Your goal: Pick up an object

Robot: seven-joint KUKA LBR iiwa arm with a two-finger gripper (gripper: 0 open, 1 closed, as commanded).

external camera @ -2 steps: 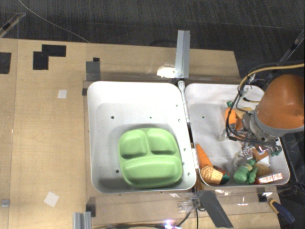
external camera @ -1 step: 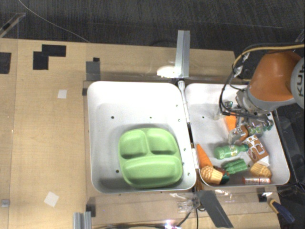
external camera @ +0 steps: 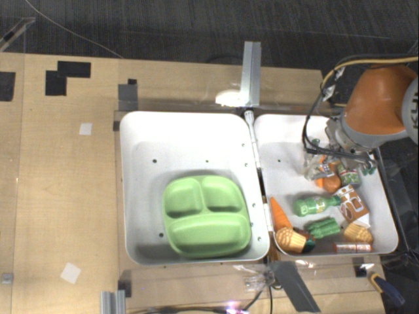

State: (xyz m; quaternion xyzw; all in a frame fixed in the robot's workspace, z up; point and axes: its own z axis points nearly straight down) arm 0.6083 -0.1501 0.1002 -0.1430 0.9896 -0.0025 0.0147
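My gripper (external camera: 325, 169) hangs below the orange-banded wrist (external camera: 374, 102), low in the right bin (external camera: 283, 148) near its middle. It sits directly over a small orange toy (external camera: 331, 183), and I cannot tell whether it touches it. Just below lie a light green bottle (external camera: 313, 205) and a brown and white carton (external camera: 352, 204). An orange carrot (external camera: 280, 215) lies along the bin's left wall. A dark green toy (external camera: 324, 227), a yellow cupcake-like toy (external camera: 292, 240) and a waffle cone (external camera: 359, 232) crowd the front.
The left bin (external camera: 131, 175) holds a green divided plate (external camera: 206, 216) toward its front. A metal post (external camera: 251, 77) stands behind the wall between the bins. A small red stick-like item (external camera: 353, 247) lies at the right bin's front edge. Black cables (external camera: 314, 120) loop beside the wrist.
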